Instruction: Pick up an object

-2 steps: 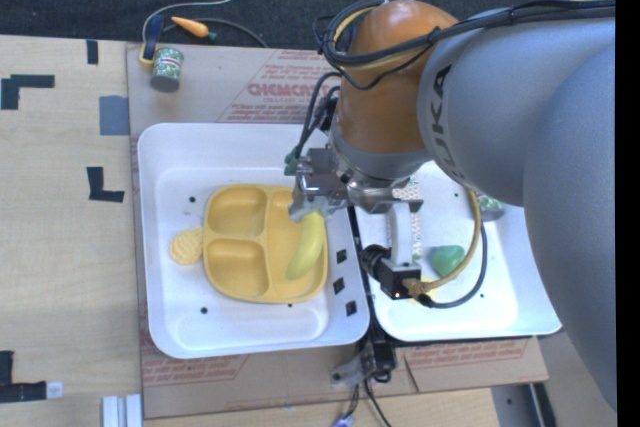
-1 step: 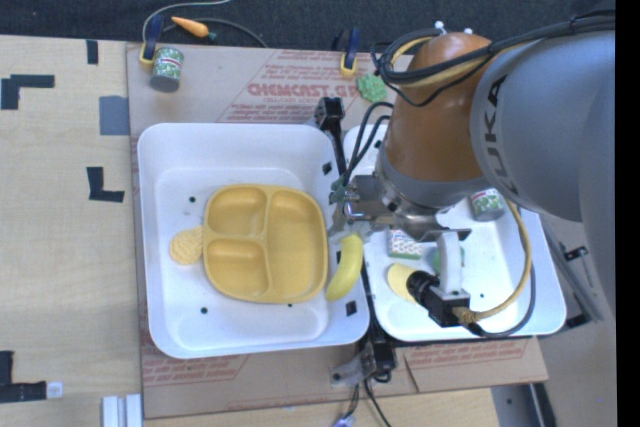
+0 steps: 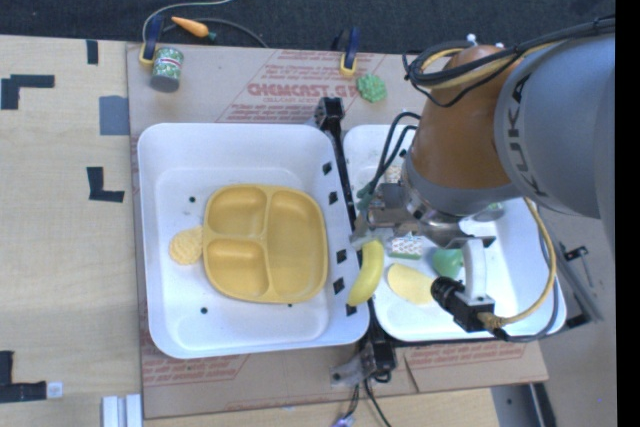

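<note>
Banana (image 3: 365, 273) is the nearest candidate for the pick: it lies in the right bin (image 3: 540, 315), hard against the divider between the two bins, its long axis running roughly from the far side toward the near edge with a slight slant. The hand (image 3: 400, 233) hangs low over the right bin's left part, under the arm's orange band (image 3: 455, 140), and the banana sits just beside it, toward the near-left. Whether the hand is spread or pressed together I cannot tell, since the wrist body hides most of it; nothing is visibly pinched.

A pale yellow, lemon-like piece (image 3: 408, 282) lies just right of the banana, and a green item (image 3: 449, 261) lies beyond that, both close under the wrist. The left bin (image 3: 160, 155) holds a yellow divided plate (image 3: 266, 242) with a small tan cookie-like disc (image 3: 185, 246) touching its left edge; these are well apart from the hand.

In my judgement the coming move turns on squaring the hand across the banana's short width, since a grip along its length would likely slip, and the divider wall leaves little room on the left.
</note>
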`<state>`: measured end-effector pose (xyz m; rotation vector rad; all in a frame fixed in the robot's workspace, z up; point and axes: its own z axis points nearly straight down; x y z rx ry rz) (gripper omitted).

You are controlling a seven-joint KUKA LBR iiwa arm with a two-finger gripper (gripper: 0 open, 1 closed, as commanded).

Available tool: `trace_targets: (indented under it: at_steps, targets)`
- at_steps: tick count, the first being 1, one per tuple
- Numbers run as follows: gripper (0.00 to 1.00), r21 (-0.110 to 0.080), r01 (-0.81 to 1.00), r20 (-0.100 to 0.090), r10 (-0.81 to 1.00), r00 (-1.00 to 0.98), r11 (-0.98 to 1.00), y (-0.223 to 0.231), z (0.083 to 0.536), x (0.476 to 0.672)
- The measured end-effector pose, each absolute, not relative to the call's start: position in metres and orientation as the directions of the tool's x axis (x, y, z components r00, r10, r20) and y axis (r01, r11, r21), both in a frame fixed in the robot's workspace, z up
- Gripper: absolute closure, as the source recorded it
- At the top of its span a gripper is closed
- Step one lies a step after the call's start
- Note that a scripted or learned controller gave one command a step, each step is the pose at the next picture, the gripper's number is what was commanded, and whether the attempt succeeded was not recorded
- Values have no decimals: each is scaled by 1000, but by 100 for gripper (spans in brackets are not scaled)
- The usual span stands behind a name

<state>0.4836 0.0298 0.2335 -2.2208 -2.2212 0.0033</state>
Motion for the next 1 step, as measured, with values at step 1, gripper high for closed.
trace_targets:
  at_steps: [1]
  targets:
    - [100,-4,1000,0,1000,-2,2,67,209,483]
